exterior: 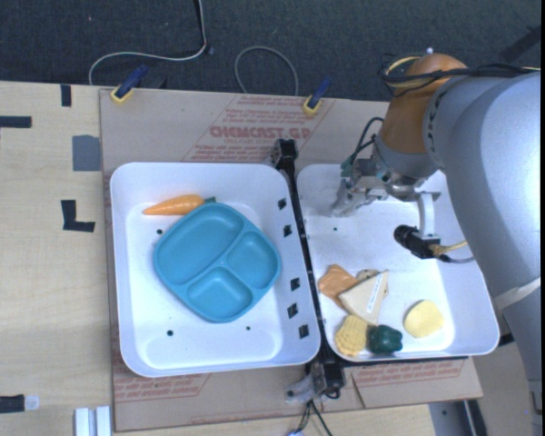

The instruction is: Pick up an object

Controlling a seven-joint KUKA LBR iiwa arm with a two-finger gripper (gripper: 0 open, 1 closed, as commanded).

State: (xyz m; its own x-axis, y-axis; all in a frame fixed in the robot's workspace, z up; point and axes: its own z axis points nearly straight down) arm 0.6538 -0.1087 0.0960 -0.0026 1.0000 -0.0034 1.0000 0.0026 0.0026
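The gripper (pixel 345 198) is seen lowered over the bare upper part of the right bin (pixel 454 284), right of centre in the frame; whether its fingers are apart cannot be told. Toy foods, among them a yellow piece (pixel 423 318) and a green piece (pixel 384 339), are clustered at lower right. A blue plate (pixel 217 261) and a carrot (pixel 173 205) are held by the left bin (pixel 132 271).

I see the gripper (pixel 350 198) low over the right bin's (pixel 463 284) bare far end, apparently holding nothing; toy foods (pixel 372 312) cluster near; blue tray (pixel 218 260) and carrot (pixel 173 205) lie left.
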